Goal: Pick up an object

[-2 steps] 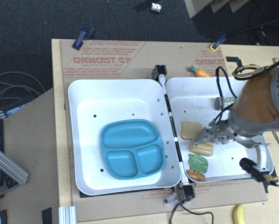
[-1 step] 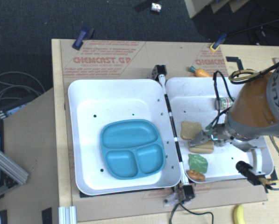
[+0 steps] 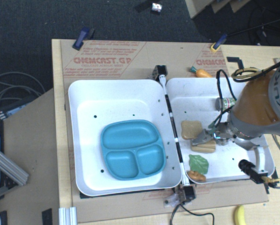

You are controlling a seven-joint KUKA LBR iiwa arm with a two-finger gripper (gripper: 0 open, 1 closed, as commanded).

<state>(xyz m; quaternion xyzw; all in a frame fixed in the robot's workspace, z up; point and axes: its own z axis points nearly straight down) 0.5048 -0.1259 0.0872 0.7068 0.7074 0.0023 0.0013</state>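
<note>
Objects for picking lie in the right white bin [image 3: 252,172], and you see four of them clustered near its left wall. A tan bread-like slice [image 3: 192,129] sits uppermost, a pale tan block [image 3: 204,147] lies just below and to its right, a green leafy piece [image 3: 199,163] rests under that, and a small orange-brown item [image 3: 196,176] lies at the bin's lower edge, touching the green piece.

Your claw [image 3: 209,137] hangs low over the gap between the bread-like slice and the pale block, its dark tips just beside both. You cannot tell whether the tips are spread or pressed together, because the wrist and cabling blur into them from this angle, and nothing shows clearly between them. The grey arm [image 3: 257,109] with its orange band reaches in over the right bin, with black cables looping above it.

The left white bin [image 3: 83,121] holds a blue divided tray [image 3: 132,148] lying flat, with one long compartment and two smaller ones. A black strip [image 3: 170,121] runs between the two bins. On the desk [image 3: 107,60] behind the right bin lies a small orange carrot-like toy [image 3: 201,72], and a yellow object [image 3: 240,215] shows at the desk's front edge.
</note>
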